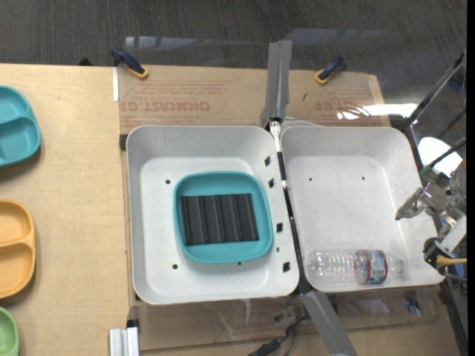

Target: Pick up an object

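Note:
A clear plastic water bottle [355,265] with a red and blue label lies on its side along the front wall of the right bin [334,154]. In the left bin [148,199] sits a teal square tray [223,217] with a black ribbed insert. My gripper [427,202] hangs at the right rim of the right bin, up and to the right of the bottle's cap end and apart from it. Nothing is seen in its grasp.
A teal divided plate [15,136], an orange one [13,247] and a green one [6,332] lie on the wooden bench at the far left. Cardboard [193,99] held by clamps lies behind the bins. A metal divider [278,80] stands between them.

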`<action>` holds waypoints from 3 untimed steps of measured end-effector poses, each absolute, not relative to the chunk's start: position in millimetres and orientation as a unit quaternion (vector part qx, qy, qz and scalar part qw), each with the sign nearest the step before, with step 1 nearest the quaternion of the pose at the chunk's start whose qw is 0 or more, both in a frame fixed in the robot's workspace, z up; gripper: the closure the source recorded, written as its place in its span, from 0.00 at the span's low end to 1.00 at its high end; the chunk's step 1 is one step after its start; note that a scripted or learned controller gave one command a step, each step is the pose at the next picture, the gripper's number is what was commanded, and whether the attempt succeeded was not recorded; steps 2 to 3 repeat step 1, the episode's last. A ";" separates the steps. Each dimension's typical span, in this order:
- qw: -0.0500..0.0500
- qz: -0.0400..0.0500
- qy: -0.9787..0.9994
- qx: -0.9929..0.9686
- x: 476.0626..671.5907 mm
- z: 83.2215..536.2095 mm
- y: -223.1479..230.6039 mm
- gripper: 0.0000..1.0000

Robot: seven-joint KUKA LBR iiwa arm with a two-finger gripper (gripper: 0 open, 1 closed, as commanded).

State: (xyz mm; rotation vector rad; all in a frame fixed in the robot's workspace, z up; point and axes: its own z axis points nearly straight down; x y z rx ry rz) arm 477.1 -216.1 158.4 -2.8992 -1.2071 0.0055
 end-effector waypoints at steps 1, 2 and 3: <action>0.001 0.002 -0.398 -0.917 477.1 163.9 -201.3 0.00; 0.001 0.002 -0.398 -0.917 477.1 163.9 -201.3 0.00; 0.001 0.002 -0.398 -0.917 477.1 163.9 -201.3 0.00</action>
